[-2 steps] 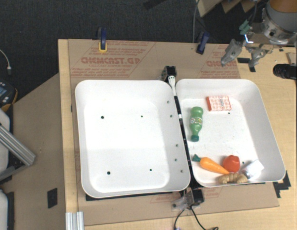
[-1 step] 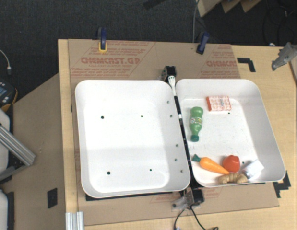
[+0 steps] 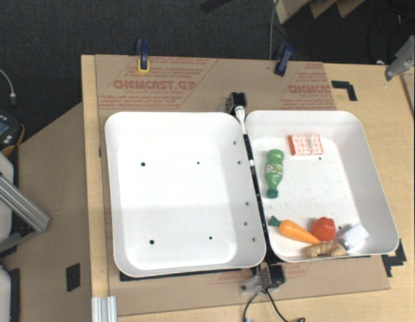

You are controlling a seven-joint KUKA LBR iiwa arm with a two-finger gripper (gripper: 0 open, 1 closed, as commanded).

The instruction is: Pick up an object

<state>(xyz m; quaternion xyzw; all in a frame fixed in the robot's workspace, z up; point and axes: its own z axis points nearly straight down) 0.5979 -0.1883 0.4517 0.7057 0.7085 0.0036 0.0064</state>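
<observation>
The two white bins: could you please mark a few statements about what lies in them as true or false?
1. The green bottle lies in the right bin. True.
2. The carrot lies in the left bin. False: it is in the right bin, near the front edge.
3. The red-and-white box lies farther back than the bottle. True.
4. The tomato sits against the back wall. False: it is near the front, beside the carrot.
</observation>
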